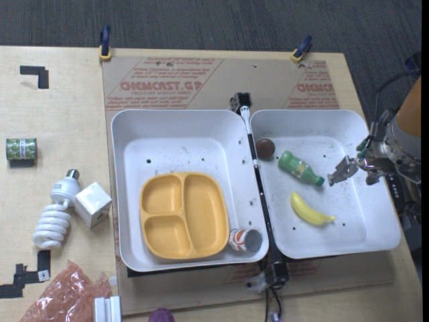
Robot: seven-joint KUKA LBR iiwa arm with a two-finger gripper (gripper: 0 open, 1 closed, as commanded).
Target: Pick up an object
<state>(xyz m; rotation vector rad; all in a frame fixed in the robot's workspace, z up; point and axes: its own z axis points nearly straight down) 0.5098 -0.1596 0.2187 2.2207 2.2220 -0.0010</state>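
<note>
Camera view is showing the gripper (350,168) hanging released, fingers spread and holding nothing, over the right bin (375,240) near its right edge. The green bottle (300,168) and banana (311,210) are lying mid-bin, likely targets within reach. The yellow tray (183,215) is filling the left bin (127,180) on the bench.

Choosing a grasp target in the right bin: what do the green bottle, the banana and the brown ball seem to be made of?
Green bottle: likely glossy plastic, with bright highlights along its side. Banana: uniformly yellow, smooth and unblemished, so probably a moulded plastic toy, though real fruit can't be ruled out. Brown ball: dark, matte-looking; too small to tell the material.
</note>
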